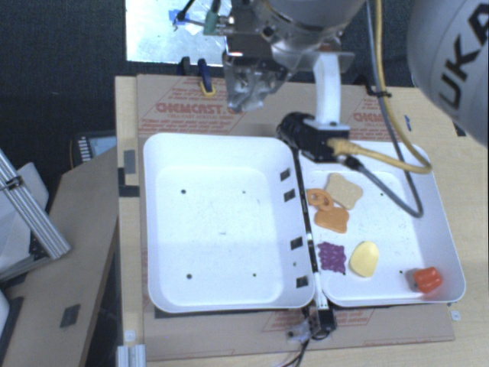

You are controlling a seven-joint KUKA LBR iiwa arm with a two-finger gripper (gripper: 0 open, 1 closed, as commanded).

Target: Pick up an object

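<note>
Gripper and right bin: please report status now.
Gripper high above bench, behind left bin. Toy foods in right bin untouched; purple grapes nearest divider. Yellow cable crosses bin's rear.

The gripper [246, 96] hangs above the bench beyond the far rim of the left bin [164, 205]. In the right bin [443, 239] lie a toast slice [344, 191], an orange pretzel [320, 199] touching an orange piece [332, 219], purple grapes [331, 256], a yellow piece [364, 258] and a red-orange piece [426, 279] near the corner.
</note>
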